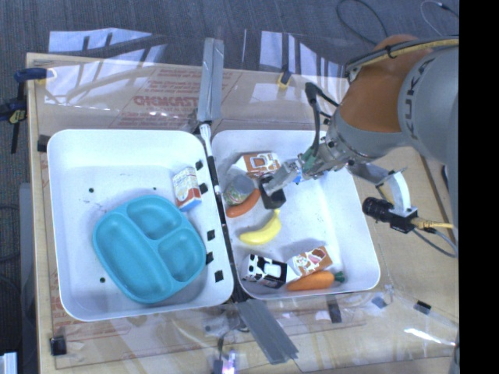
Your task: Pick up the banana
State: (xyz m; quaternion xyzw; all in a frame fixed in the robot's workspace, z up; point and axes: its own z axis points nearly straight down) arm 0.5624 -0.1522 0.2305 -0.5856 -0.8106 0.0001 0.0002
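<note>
A yellow banana (263, 231) lies in the middle of the right bin (355, 232), curved upward at its right end. My gripper (271, 191) hangs just above and behind it, reaching in from the right, its dark fingers pointing down-left toward the bin's left side. Nothing shows between the fingers. The banana lies apart from the gripper, a little below its tips.
The right bin also holds an orange sausage-like piece (243, 203), a grey object (238, 185), a small carton (261, 163), a black-and-white item (263, 270), another carton (310, 260) and a carrot (312, 281). The left bin (78, 162) holds a blue divided plate (148, 248) and a small carton (185, 187).
</note>
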